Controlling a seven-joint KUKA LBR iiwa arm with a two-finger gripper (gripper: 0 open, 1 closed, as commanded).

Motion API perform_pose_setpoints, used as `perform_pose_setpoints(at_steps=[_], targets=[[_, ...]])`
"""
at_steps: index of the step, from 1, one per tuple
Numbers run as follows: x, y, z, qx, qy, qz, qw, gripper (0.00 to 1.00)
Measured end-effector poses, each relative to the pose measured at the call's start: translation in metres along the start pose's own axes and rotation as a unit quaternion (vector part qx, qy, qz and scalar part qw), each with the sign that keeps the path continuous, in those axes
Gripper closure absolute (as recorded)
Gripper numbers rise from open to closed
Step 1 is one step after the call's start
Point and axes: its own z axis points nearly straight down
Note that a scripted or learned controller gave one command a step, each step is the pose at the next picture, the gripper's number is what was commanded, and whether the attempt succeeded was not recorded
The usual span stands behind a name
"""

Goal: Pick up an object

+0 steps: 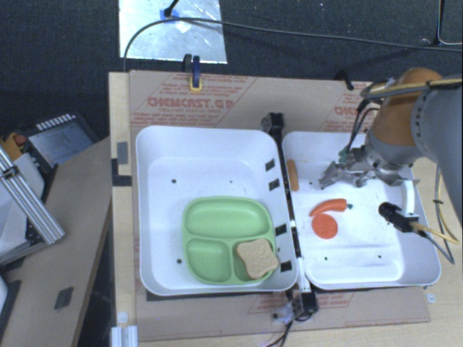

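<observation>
Orange carrot (329, 207) lies just below-left of the fingers (334, 175); their spread cannot be told.

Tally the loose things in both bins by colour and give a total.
Green: 1, the divided tray
Tan: 2, the bread slice and the stick
Orange-red: 2, the chilli pepper and the round slice
Total: 5

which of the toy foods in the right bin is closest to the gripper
The orange-red chili pepper, lying just below the gripper. The round orange slice sits further down, and the tan stick lies by the bin's left wall.
</observation>
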Motion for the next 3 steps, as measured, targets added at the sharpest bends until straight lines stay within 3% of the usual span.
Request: perform_pose_setpoints(at_steps=[1, 3], targets=[[0.0, 0.002, -0.013, -0.003, -0.001, 0.0, 1.0, 1.0], [-0.003, -0.001, -0.126, -0.003, -0.001, -0.001, 1.0, 1.0]])
